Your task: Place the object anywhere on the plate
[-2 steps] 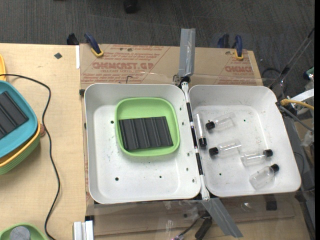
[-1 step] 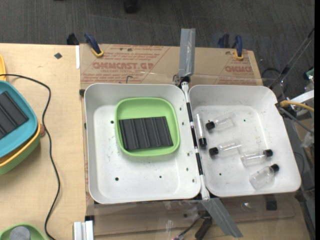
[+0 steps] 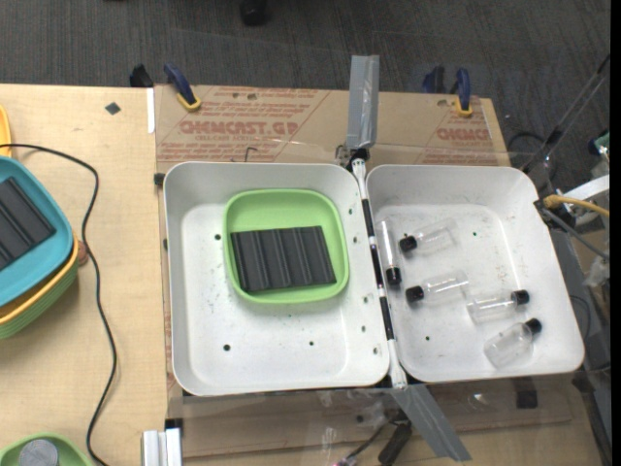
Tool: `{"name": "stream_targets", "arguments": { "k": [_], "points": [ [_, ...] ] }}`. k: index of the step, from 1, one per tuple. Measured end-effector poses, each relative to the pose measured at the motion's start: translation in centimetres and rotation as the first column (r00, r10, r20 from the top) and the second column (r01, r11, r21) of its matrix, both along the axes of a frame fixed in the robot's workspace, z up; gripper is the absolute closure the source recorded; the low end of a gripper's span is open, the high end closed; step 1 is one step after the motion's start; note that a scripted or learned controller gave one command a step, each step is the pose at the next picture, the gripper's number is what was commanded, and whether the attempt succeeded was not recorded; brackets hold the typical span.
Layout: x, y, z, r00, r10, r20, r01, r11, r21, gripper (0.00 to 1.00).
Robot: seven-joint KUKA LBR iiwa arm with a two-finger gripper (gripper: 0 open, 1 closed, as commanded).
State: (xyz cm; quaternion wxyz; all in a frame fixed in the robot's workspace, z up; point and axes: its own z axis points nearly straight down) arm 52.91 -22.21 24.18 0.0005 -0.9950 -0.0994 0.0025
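Closest to the camera, at the front rim of the right bin (image 3: 553,357), a clear vial with a black cap (image 3: 509,341) lies tilted, its glass hard to separate from the white floor. Behind it lie four more capped vials: one (image 3: 497,304) near the right wall, one (image 3: 437,288) in the middle, one (image 3: 427,238) toward the back, and one (image 3: 389,254) which seems to lie along the divider between the bins. In the left bin (image 3: 194,338) sits a green plate (image 3: 286,247) toward the back, carrying a dark ribbed slab (image 3: 282,258). Blue clamps (image 3: 180,85) pin brown cardboard (image 3: 252,124) on the counter (image 3: 78,124) behind both bins. A black cable (image 3: 102,289) trails past teal trays (image 3: 34,236) at the left edge.
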Motion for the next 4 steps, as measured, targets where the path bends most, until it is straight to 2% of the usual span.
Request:
{"name": "stream_targets", "arguments": {
  "k": [1,2,4],
  "points": [
    [-1.4,4.2,1.4,1.000,0.020,0.000,-0.020,1.000,0.001,0.00],
    [-1.7,0.0,-0.1,1.000,-0.001,-0.002,0.001,1.000,0.000,0.00],
    [-4.3,0.0,1.1,1.000,-0.001,-0.001,0.001,1.000,0.001,0.00]
  ]
}}
